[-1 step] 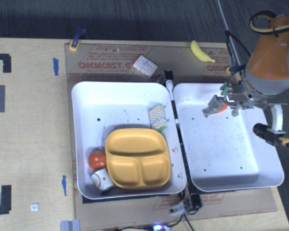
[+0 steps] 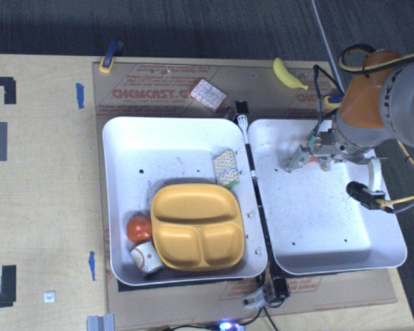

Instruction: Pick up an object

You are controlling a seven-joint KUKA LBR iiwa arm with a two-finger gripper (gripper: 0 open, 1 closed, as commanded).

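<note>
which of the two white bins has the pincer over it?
The right bin: the pincer hangs over its upper part. The left bin holds the yellow tray.

This looks like a robotics lab or test workshop rather than a home. A grey industrial arm (image 2: 393, 109) with an orange band reaches over a plywood bench (image 2: 41, 185) marked with black and blue tape, where two shallow white bins (image 2: 114, 185) sit side by side on printed cardboard (image 2: 152, 92), held by a clamp (image 2: 109, 55). Loose cables (image 2: 400, 202) trail beside the arm, and dark carpet (image 2: 193, 12) lies beyond the bench.
</note>
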